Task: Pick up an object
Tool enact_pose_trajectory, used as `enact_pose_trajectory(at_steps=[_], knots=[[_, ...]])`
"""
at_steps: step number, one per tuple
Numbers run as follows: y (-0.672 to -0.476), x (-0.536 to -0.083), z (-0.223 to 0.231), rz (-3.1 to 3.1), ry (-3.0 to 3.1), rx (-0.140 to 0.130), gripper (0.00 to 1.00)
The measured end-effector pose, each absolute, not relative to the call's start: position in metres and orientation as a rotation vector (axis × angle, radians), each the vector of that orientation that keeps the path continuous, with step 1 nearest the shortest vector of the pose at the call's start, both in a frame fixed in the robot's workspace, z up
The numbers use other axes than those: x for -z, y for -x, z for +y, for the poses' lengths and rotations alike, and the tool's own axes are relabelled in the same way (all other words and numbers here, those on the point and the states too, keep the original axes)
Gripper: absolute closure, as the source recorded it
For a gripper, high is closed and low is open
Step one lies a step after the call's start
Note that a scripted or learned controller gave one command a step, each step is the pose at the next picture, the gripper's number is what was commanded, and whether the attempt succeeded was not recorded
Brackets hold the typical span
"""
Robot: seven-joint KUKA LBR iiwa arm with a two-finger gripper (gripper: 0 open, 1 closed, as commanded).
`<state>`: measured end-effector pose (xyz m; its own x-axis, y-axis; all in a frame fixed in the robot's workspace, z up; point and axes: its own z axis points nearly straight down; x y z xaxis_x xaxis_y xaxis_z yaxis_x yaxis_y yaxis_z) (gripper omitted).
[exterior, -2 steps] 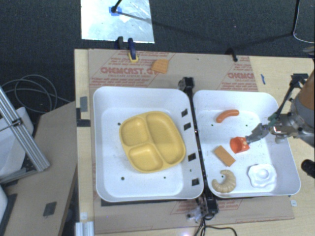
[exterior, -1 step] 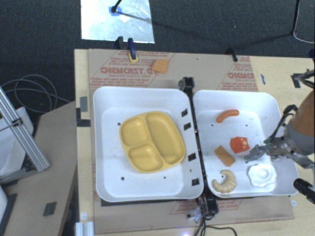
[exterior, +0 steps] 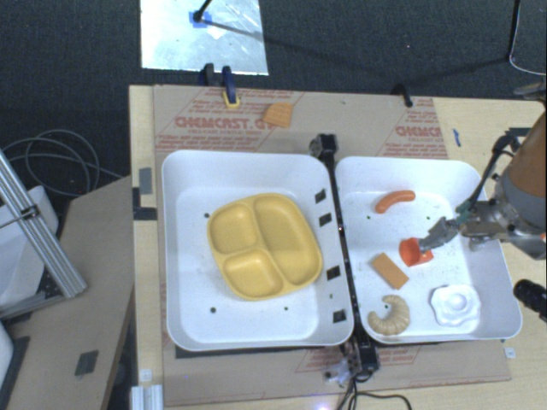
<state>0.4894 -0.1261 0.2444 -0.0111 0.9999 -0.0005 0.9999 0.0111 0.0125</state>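
Currently the grey arm's gripper (exterior: 434, 236) sits low in the right shallow white bin (exterior: 491, 310), reaching in from the right; its fingers' tip is at the small red block-like object (exterior: 413, 252), touching or just over its upper right edge; fingers spread or pressed together: cannot tell, too small and blurred; red piece is not visibly between them.

Right bin contents: orange sausage-shaped toy (exterior: 395, 200) toward the back, apart from the gripper; flat tan-orange rectangular piece (exterior: 389, 270) just left and in front of the red one; pale curled croissant-like toy (exterior: 391, 313) near the front wall; white fried-egg-like toy (exterior: 453, 303) at the front right.

Left shallow white bin (exterior: 184, 314) carries a yellow three-compartment plastic plate (exterior: 263, 244), tilted a bit relative to the bin walls; its compartments carry nothing.

Behind the bins, on the desk (exterior: 367, 114), lies a small tan flat piece (exterior: 279, 114).
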Motion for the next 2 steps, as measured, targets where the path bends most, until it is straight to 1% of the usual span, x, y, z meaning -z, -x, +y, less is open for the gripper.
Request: enact_pose_trajectory(at_steps=[1,2], knots=[[-0.497,-0.116,-0.166,2.223,-2.228,0.008,0.0],[-0.489,-0.202,-0.097,2.23,-2.206,-0.012,0.0]])
